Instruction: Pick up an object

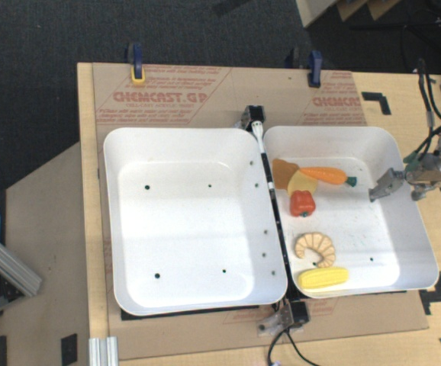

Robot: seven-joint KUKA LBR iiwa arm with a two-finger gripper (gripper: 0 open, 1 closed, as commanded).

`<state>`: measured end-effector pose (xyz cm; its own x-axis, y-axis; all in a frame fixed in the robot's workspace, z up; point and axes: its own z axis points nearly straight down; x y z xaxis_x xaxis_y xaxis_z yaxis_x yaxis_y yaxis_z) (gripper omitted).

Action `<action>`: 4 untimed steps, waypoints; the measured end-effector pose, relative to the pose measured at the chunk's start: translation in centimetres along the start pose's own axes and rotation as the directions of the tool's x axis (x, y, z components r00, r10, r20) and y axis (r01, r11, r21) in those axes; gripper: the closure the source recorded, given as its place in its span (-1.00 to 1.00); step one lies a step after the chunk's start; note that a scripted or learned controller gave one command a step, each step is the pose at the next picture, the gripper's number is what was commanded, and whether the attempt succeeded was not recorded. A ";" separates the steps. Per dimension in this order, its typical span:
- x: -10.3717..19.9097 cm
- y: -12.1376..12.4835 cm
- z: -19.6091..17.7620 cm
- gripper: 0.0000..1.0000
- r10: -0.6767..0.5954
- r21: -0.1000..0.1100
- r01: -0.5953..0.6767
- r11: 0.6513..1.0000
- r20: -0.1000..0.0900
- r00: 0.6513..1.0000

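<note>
The toys sit together in the right bin [403,227], so the arm can reach them: a carrot [323,175], a red pepper [303,203], a croissant [316,247] and a yellow corn [323,278]. The left bin [129,174] is beside it. The gripper [388,184] hangs low over the right bin's far side, apart from the toys, and I cannot tell if it is open or closed.

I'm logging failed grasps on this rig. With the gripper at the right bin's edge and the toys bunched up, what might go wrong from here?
The carrot, the yellow wedge and the red pepper touch or overlap, so a grasp may catch two or nudge them apart. The corn lies against the right bin wall, leaving little finger room. The gripper sits near the rim and might clip it.
</note>
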<state>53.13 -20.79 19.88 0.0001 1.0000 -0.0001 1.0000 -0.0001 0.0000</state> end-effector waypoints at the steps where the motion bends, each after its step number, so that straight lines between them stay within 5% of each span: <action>1: -0.9 4.8 11.8 -1.00 -0.004 -0.001 0.004 1.000 -0.008 1.000; 2: 0.6 12.7 11.7 -1.00 -0.012 0.029 0.012 1.000 -0.003 1.000; 4: 11.5 13.1 11.8 -1.00 -0.004 0.021 0.004 1.000 -0.002 1.000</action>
<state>66.22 -9.26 8.13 -0.0036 1.0000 0.0021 0.9998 0.0037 -0.0214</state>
